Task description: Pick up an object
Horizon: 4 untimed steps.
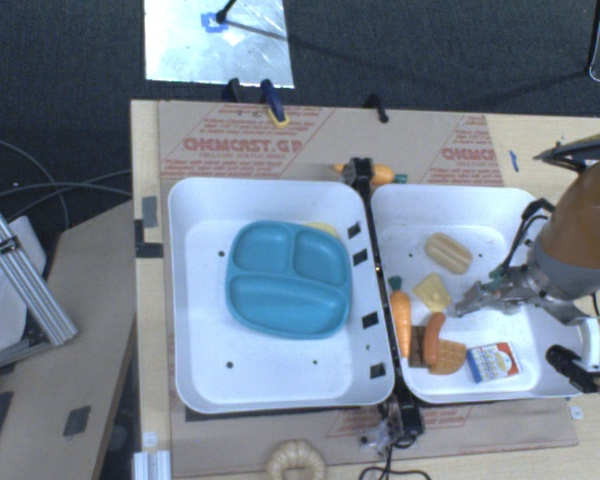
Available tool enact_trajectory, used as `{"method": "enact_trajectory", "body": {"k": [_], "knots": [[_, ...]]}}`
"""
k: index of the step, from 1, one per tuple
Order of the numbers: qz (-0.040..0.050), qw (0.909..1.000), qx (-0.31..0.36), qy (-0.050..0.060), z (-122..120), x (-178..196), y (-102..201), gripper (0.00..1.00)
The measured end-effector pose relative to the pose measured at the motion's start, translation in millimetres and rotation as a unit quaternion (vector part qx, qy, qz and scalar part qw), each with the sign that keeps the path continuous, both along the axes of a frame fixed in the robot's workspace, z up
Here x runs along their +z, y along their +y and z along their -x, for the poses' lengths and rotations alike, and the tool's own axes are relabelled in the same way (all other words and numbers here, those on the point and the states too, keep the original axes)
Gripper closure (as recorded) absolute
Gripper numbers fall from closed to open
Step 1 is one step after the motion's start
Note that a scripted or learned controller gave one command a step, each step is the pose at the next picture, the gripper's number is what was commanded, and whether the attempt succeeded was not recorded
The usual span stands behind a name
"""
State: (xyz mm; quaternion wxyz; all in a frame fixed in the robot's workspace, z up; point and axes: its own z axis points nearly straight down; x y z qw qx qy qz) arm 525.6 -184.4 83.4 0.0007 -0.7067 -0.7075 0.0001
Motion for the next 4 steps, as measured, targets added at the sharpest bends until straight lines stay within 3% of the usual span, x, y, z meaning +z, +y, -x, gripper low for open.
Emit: {"method": "enact_trajectory", "body": {"k": [1, 3, 4], "knots": [[0.0008, 1.0, 0.0, -0.002, -0.9, 11.6, -0.7, 1.0], [0.0015, 1.0, 0.002, -0.004, -9.1, 125.4, -0.9, 1.0], [0.0011, 1.0, 0.002, -0.003, -10.5, 142.3, -1.0, 1.0]]}}
